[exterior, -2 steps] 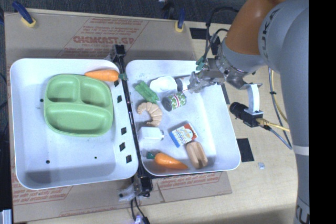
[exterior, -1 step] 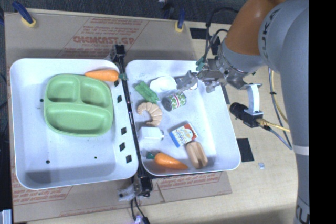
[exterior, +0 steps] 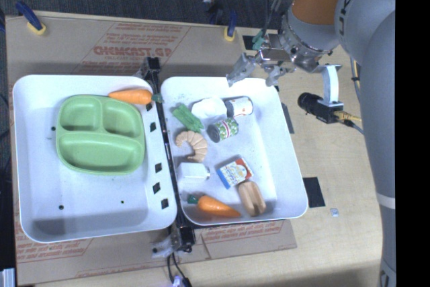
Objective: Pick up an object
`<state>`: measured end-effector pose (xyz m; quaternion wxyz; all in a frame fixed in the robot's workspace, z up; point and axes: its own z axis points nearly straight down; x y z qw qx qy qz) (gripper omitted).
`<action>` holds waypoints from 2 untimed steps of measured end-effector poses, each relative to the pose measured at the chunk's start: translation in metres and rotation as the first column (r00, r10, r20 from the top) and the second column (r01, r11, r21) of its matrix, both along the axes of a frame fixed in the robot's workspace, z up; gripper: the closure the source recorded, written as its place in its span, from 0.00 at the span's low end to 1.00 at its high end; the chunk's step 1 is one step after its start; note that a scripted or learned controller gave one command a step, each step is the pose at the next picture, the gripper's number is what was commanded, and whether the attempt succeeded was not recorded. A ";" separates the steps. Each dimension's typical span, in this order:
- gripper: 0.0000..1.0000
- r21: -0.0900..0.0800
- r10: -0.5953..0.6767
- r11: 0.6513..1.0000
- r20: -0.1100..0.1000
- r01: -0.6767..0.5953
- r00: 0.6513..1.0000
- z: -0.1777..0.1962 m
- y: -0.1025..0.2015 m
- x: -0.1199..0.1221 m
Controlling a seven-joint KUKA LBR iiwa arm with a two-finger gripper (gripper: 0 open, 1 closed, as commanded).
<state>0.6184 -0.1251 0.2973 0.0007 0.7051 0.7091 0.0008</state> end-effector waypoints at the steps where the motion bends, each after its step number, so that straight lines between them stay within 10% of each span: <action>1: 0.00 0.001 0.000 1.000 -0.007 0.000 1.000 -0.118 0.007 -0.076; 2: 0.00 -0.001 0.003 1.000 0.005 -0.003 1.000 -0.203 0.034 -0.102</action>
